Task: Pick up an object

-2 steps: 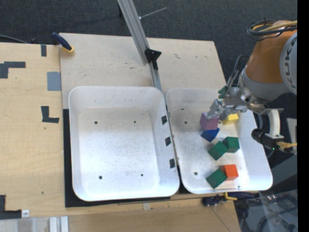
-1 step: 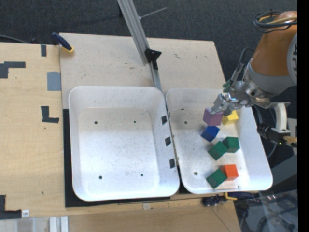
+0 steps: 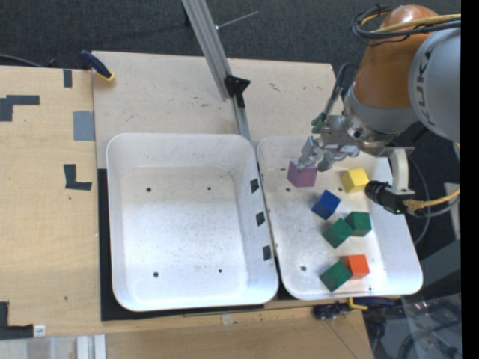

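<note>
In the right bin [image 3: 296,234] a purple block [image 3: 301,175] lies near the far left corner. My gripper [image 3: 310,159] is directly over the block's top edge and appears to touch it. The arm comes in from the right, above the bin's far side. Spread across the same bin are a yellow block [image 3: 354,179], a blue block [image 3: 326,204], two green blocks [image 3: 338,232] [image 3: 360,222], an orange block [image 3: 358,265] and a third green block [image 3: 335,276].
The left bin [image 3: 187,230] sits beside the right one, and they share a raised rim. A grey metal strut [image 3: 213,43] slants down to the gap between the bins. A black cable connector [image 3: 382,194] hangs by the yellow block.
</note>
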`<state>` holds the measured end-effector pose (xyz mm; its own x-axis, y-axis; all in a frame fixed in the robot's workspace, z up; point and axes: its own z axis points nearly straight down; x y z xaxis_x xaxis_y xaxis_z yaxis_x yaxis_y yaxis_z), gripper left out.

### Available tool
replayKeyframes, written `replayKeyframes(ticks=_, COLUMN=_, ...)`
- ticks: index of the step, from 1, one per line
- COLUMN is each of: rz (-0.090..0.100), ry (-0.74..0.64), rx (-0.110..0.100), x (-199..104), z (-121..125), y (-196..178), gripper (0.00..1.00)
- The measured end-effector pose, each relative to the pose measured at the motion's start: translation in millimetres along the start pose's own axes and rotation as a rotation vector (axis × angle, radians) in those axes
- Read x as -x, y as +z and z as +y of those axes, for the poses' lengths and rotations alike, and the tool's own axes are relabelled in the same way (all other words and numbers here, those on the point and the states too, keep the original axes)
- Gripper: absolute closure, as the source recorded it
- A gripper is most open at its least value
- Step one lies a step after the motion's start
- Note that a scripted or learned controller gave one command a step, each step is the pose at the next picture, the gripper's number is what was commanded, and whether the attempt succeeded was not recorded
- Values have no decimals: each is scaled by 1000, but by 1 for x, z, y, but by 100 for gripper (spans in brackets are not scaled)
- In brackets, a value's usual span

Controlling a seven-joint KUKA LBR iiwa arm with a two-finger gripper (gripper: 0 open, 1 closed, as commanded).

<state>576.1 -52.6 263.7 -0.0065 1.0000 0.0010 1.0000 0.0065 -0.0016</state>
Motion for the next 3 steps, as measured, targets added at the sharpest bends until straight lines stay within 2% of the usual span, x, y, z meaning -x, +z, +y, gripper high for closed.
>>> replayKeyframes(ticks=1, rz=0, ry=-1, rx=-3, x=-62, z=4, y=12, gripper=100)
replayKeyframes(ticks=2, rz=0, ry=1, rx=-1, x=-107, z=12, y=16, gripper=100)
replayKeyframes(ticks=3, rz=-1, ry=1, rx=-2, x=-151, z=30, y=40, gripper=100)
